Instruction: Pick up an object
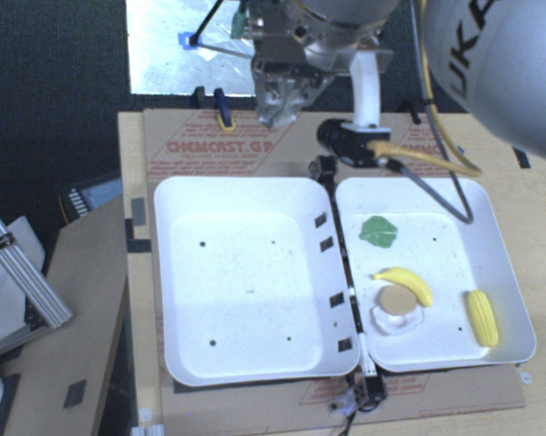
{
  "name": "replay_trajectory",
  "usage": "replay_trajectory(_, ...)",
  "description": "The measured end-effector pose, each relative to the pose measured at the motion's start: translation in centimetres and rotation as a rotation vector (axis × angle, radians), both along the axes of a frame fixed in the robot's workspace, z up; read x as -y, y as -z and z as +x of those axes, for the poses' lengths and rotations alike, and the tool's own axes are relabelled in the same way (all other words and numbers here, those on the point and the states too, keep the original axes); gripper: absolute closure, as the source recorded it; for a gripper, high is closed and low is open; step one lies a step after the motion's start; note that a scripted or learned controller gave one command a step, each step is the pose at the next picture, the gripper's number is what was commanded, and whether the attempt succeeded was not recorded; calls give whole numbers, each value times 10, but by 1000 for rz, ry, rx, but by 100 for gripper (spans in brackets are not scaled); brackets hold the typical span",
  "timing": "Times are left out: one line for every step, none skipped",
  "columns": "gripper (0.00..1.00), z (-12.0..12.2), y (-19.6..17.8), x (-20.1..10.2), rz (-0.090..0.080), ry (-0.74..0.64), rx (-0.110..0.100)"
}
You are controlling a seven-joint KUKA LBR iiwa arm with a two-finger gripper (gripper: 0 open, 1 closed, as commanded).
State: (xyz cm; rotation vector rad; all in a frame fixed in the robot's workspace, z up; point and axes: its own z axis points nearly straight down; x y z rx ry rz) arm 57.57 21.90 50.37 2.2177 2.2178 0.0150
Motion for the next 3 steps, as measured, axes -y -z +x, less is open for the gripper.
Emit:
replay_trajectory(100, -23, 209, -11, -9, -1, -27)
replay_trajectory(100, -15, 150, -16, 0, -4, -4)
replay_trajectory(100, 67, 50, -14, 1, -1, 7)
